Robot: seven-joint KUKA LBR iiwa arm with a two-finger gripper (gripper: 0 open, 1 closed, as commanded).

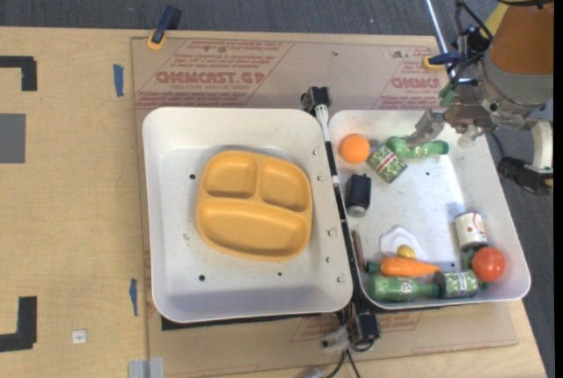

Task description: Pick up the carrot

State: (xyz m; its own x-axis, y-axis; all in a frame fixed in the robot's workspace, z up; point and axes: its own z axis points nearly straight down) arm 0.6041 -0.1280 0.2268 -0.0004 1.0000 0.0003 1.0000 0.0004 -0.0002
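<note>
Carrot (410,267) lies flat near the front of the right bin (440,192), tip pointing right; I see it resting just behind a green bottle (403,287) and just in front of a toy fried egg (400,241); a tomato (488,263) and a small green can (461,283) sit to its right, a white jar (472,229) behind them. My gripper (431,130) is at the back of that same bin, well apart from the carrot, right over a second green bottle (420,148); whether it is clenched or released I cannot tell from this angle. Near it I see a green-and-white can (384,162), an orange ball (354,149) and a dark can (358,192); left bin (167,218) carries a yellow divided plate (256,203); both bins sit on the worktop (70,192).
</note>
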